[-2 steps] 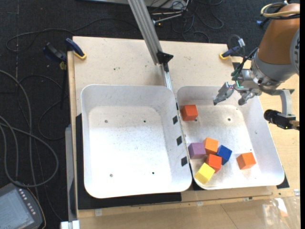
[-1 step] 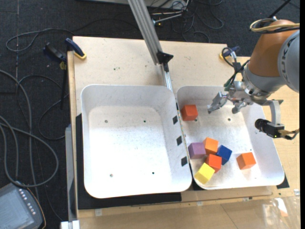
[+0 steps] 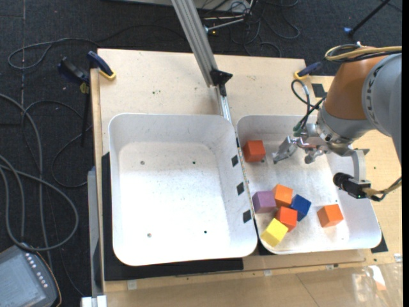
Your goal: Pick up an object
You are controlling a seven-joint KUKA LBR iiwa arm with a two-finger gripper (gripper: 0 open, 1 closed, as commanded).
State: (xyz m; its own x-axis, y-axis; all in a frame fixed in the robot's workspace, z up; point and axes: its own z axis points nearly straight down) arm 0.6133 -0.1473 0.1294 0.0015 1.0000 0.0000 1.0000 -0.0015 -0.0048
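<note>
Camera view: gripper (image 3: 296, 152) hangs released with fingers spread, gripping nothing, over the right bin (image 3: 364, 232), just right of the far orange block (image 3: 255, 150).

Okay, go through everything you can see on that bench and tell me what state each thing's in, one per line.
gripper: open, above the right bin, holding nothing.
right bin: holds all the blocks.
left bin: flat on the bench.
red-orange block: alone near the divider, left of the fingers, ungripped.
purple block, orange block, blue block, red block, yellow block: bunched together.
orange cube: apart, to the right.
</note>
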